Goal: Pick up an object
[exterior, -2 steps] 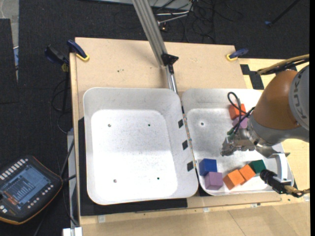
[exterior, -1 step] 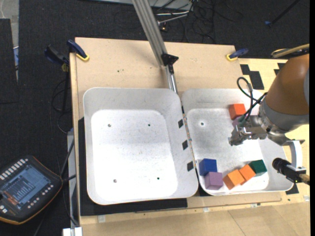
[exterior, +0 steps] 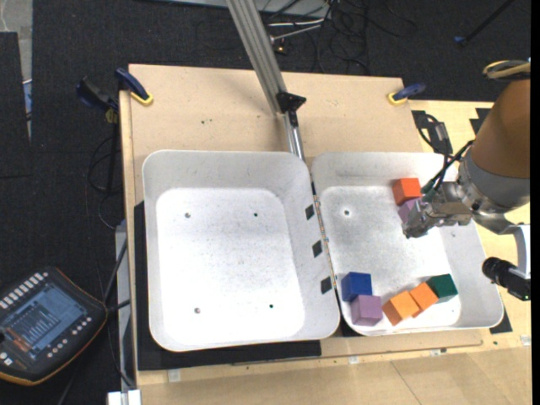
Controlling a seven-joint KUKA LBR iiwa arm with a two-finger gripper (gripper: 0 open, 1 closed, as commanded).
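The gripper (exterior: 417, 223) is hanging low over the right bin (exterior: 371, 180), and its dark fingers are blurring into shadow, so I cannot tell whether they are released or clenched. A purplish block (exterior: 406, 213) is sitting just beside the gripper on its left, partly hidden by it, and whether the two are touching is hard to make out. An orange block (exterior: 406, 189) is lying just above that one, near the bin's far right wall. The arm (exterior: 506, 154) is being cut off by the picture's right side. Along the right bin's near edge a loose cluster is sitting: a blue block (exterior: 356, 284), a purple block (exterior: 366, 309) touching it, then two orange blocks (exterior: 403, 305) and a green block (exterior: 441, 288) running up to the right. The middle of this bin is showing open floor between the gripper and that cluster. The left bin (exterior: 224, 243) is showing its speckled white floor. A handheld control pendant (exterior: 42, 323) is lying off the bench at lower left
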